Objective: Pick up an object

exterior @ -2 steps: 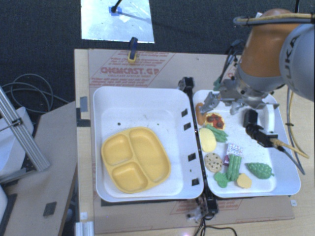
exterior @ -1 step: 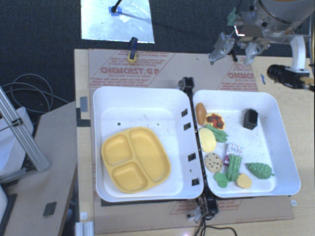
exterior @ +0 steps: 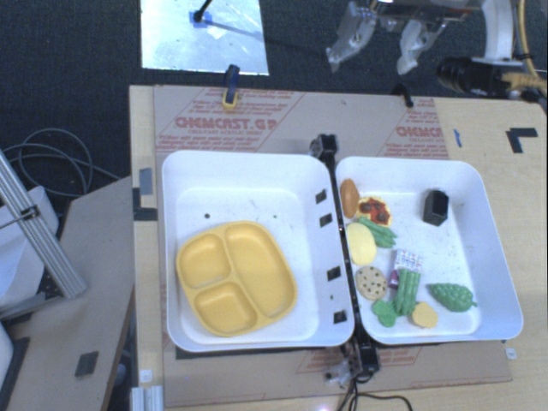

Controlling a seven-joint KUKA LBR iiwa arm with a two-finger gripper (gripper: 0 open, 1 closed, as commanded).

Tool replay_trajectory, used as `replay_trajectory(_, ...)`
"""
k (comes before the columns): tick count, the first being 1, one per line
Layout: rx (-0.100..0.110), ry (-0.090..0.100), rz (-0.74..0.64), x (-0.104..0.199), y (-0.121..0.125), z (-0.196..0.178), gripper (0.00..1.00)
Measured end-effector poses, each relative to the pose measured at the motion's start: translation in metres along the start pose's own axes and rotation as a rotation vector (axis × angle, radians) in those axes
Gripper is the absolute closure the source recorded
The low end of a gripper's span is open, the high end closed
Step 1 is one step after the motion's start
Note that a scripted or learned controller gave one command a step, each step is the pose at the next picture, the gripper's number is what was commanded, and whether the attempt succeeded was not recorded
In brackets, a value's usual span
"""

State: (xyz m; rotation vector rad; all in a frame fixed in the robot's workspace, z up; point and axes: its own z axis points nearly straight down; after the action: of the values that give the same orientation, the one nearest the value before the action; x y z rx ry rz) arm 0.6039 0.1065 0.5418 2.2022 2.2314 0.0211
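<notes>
Overhead, open jaws [exterior: 374, 45], black block [exterior: 435, 206]

The gripper [exterior: 375, 43] has two pale grey, translucent-looking fingers [exterior: 346, 39] with rounded tips, hung from a silvery metal block with dark fittings. Behind it the arm [exterior: 497, 15] shows a white, smooth curved housing, a black cylindrical part, and a yellow cable running along its side.
</notes>
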Motion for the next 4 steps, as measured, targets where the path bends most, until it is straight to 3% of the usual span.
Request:
replay_trajectory(1,0.013,-0.002,0.002,0.06,-0.03,0.007,0.0)
replay_trajectory(2,0.013,-0.001,-0.001,0.135,-0.089,0.006,0.0)
replay_trajectory(3,0.014,-0.004,0.008,0.129,-0.113,0.006,0.0)
replay_trajectory(4,0.01,-0.006,0.016,0.126,-0.01,0.009,0.0)
